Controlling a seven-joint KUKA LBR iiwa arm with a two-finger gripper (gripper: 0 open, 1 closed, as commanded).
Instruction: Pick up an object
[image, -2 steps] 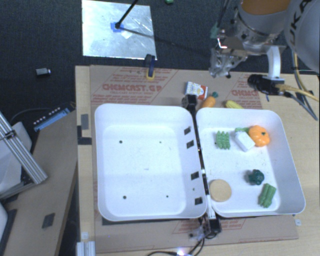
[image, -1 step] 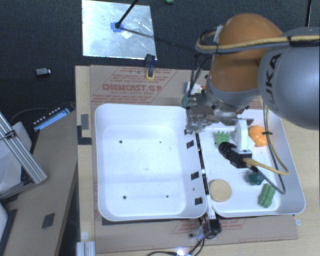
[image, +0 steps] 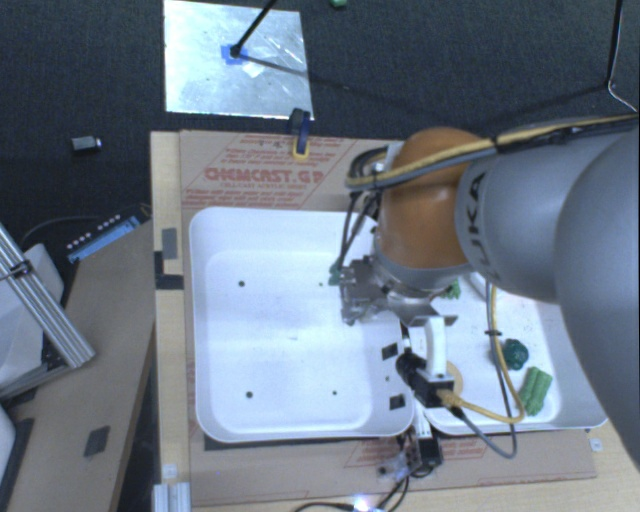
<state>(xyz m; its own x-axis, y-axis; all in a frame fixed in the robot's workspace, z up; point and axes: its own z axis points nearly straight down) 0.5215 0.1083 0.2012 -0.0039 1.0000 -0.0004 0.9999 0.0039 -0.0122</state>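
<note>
At the left, the left bin (image: 260, 330) shows a white floor with a few small dark specks and nothing obvious to grasp. At its right-hand wall, about where the two bins meet, the gripper (image: 356, 298) hangs low under the orange band (image: 430, 220) of the grey arm (image: 560, 220). The wrist hides its working end from above, so I cannot tell whether it is open or closed, and nothing can be seen held in it. Further right, in the right bin (image: 565, 350), a scrap of a bright green thing (image: 453, 291) peeps out just beside the wrist, mostly covered. Past it lie a dark teal rounded lump (image: 514, 352) and, near it toward the bin's front corner, a light green ridged piece (image: 536, 390). The two are close together but apart. I judge the step in hand to be the reach, with no pick made yet. The next move would call for carrying the gripper right, over one of the green things, squaring to it, coming down with room on both sides, then closing and lifting. The ridged piece looks the easier to grip.
</note>
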